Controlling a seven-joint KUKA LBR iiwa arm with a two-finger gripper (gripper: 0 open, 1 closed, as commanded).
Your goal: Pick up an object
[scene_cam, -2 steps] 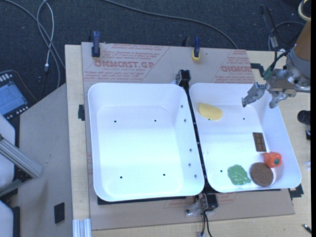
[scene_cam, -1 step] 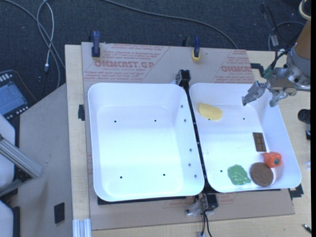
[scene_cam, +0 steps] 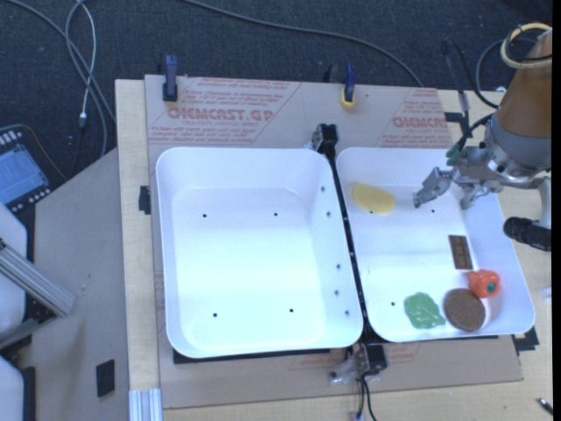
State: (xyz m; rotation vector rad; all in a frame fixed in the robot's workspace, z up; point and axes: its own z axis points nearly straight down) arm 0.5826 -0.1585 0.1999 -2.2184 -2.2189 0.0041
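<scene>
A: What is seen nearest the camera?

B: At the front rim of the right bin (scene_cam: 524, 323), three small things are lined up: a green lump (scene_cam: 423, 310) with a crumpled, leafy outline, a flat brown disc (scene_cam: 464, 310) with a rough, biscuit-like face just beside it, and an orange piece (scene_cam: 483, 283) with a green speck on top, touching or nearly touching the disc.

A: And further back in that bin?

B: A small dark brown bar (scene_cam: 458, 252) is laid flat, its long axis running roughly front to back. A smooth yellow piece (scene_cam: 373, 199), shaped like a rounded wedge, is placed near the back left corner, its long axis lying across the bin with the wider end toward the right.

A: How is the gripper (scene_cam: 447, 189) placed?

B: It is held above the back of the right bin, well right of the yellow piece. Two metal fingers (scene_cam: 430, 188) are seen spread apart, and nothing is held between them, though the far finger is partly lost against the wrist.

A: And the left bin (scene_cam: 166, 235)?

B: Smooth white plastic with rounded corners and a few dark dots on its floor. Both bins are set on a cardboard sheet (scene_cam: 228, 108) printed in red, pinned by a blue clamp (scene_cam: 169, 75) and another clamp (scene_cam: 349, 86).
</scene>
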